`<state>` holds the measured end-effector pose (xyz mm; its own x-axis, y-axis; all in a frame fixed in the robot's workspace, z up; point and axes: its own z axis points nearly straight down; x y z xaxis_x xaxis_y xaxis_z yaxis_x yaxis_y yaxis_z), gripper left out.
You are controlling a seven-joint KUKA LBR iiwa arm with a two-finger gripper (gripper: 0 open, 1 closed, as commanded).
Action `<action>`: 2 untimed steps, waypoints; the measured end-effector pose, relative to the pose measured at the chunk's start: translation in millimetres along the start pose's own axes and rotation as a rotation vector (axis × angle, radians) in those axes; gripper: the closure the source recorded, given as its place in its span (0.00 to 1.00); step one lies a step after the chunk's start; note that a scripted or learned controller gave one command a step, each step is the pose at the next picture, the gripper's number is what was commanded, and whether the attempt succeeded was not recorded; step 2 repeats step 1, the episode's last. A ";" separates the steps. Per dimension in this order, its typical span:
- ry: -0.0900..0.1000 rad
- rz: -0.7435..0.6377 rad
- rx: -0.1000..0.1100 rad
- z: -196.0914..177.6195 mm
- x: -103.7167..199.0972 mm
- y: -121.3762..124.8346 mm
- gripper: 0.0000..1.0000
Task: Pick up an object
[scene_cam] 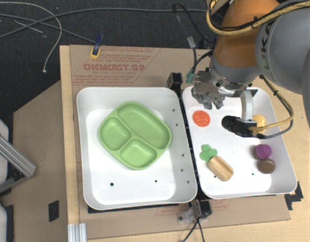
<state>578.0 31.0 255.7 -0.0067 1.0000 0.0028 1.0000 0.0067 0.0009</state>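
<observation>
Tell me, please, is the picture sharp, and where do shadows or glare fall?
Camera view: mostly sharp, with even overhead light; the green tray casts a soft shadow on the left bin, the arm shades the back of the right bin, and the orange band shows mild glare.

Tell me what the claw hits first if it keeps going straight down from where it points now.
Most likely the orange round piece lying just below the claw in the right bin, or the bare bin floor beside it. Depth is hard to judge from this slanted view.
</observation>
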 end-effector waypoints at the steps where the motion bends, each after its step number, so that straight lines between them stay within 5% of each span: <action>1: 0.000 0.001 -0.001 -0.2 47.3 20.4 1.00; 2: 0.000 0.001 -0.001 -0.2 47.3 20.4 1.00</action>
